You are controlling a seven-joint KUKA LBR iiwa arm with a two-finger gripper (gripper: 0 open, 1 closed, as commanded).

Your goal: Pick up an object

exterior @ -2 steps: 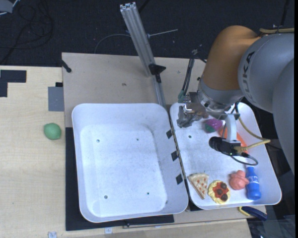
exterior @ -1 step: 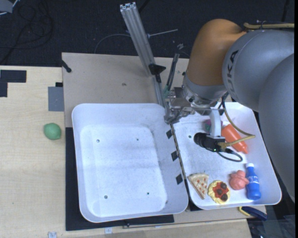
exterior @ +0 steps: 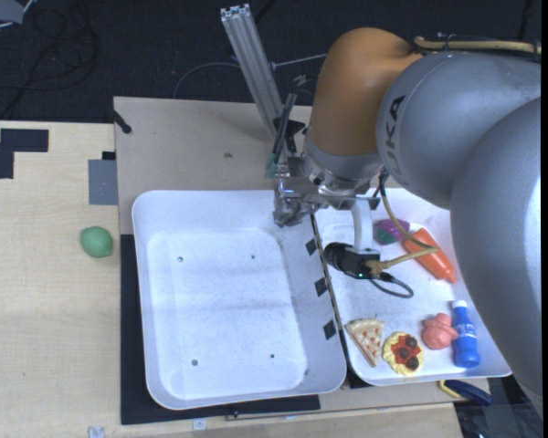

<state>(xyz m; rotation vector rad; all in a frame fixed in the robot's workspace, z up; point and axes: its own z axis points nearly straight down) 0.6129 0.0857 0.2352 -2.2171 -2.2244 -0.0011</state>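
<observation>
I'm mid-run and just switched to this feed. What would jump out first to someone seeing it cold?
The big grey arm with its orange band dominates the upper right, its gripper hanging over the seam between the two white bins. Bright toy food clusters in the right bin: a carrot, a pizza slice and a blue bottle. A lone green ball sits on the bench at left.

We look down from one fixed camera set above the bench (exterior: 46,318), tilted so the far edge sits toward the top and dark floor with cables lies beyond it. We stand far enough back to take in both white bins: the left bin (exterior: 155,235) whole, the right bin (exterior: 489,359) partly covered. The arm (exterior: 457,126) enters from our right, close to the lens, looming large.
</observation>
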